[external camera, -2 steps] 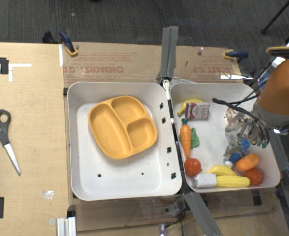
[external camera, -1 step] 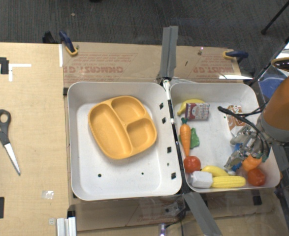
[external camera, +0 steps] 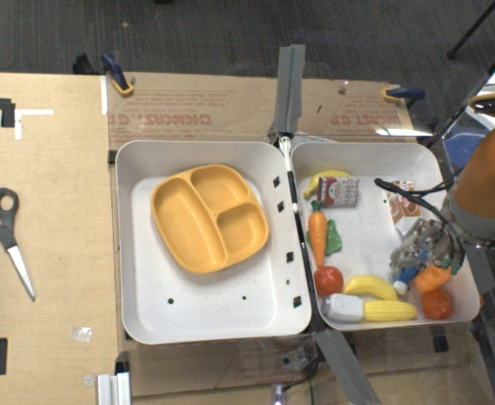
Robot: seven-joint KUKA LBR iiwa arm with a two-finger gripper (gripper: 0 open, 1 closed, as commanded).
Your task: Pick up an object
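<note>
Corn cob point(external camera: 390, 310) lies lengthwise along the right bin's point(external camera: 361, 226) near wall, touching a banana point(external camera: 370, 287). Just right of both, the gripper point(external camera: 422, 256) sits low over an orange piece point(external camera: 433, 278); its jaw state cannot be told. Nearest target: that orange piece, directly beneath.

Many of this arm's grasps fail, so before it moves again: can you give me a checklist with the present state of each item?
1. Gripper down inside the right white bin: ok.
2. Something visibly between its fingers: cannot tell; the metal parts blur together.
3. Nearby target: the small orange round toy lies right beside the gripper, ok.
4. Crowding: the blue-capped small piece and the red tomato toy lie close, so a clean single grasp looks doubtful: not ok.
5. The yellow three-compartment plate lies flat in the left white bin: ok.
</note>
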